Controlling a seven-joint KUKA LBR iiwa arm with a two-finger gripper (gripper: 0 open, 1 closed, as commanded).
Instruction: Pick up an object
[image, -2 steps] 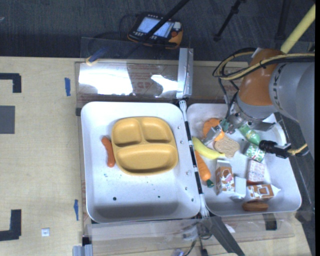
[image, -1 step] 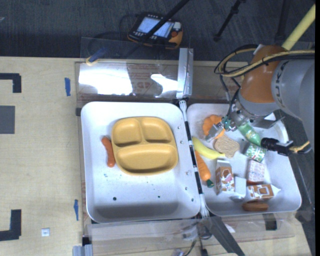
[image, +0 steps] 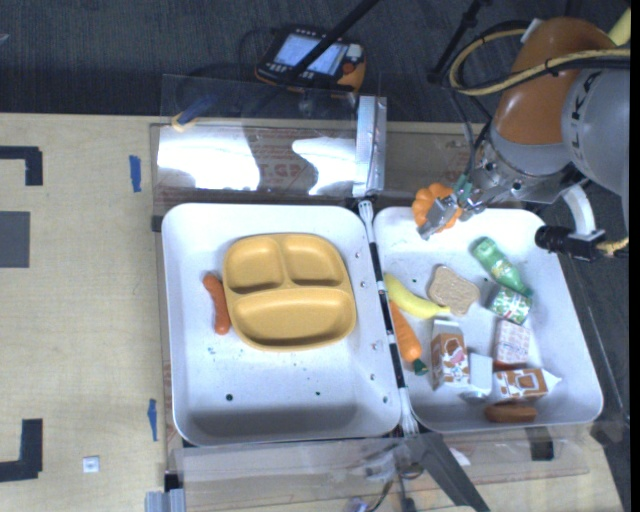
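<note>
Gripper (image: 440, 213) hanging over the right bin's (image: 575, 300) far-left corner, fingers pinching a small orange object (image: 431, 203), lifted above the rim. Arm (image: 560, 90) reaching in from the right of that bin.

Lying inside the right bin: green bottle (image: 501, 268) toward the far side, slice of bread (image: 454, 289) near the middle, banana (image: 412, 301) just left of the bread, carrot (image: 405, 337) along the left wall. Sitting toward the near side: juice carton (image: 449, 360), two more small cartons (image: 513, 341) (image: 521, 382), and a sausage (image: 511, 410) at the near edge.

Sitting left of the right bin: left bin (image: 190, 380), holding a yellow divided plate (image: 289, 289) with a hot dog (image: 217, 303) touching its left side.
</note>
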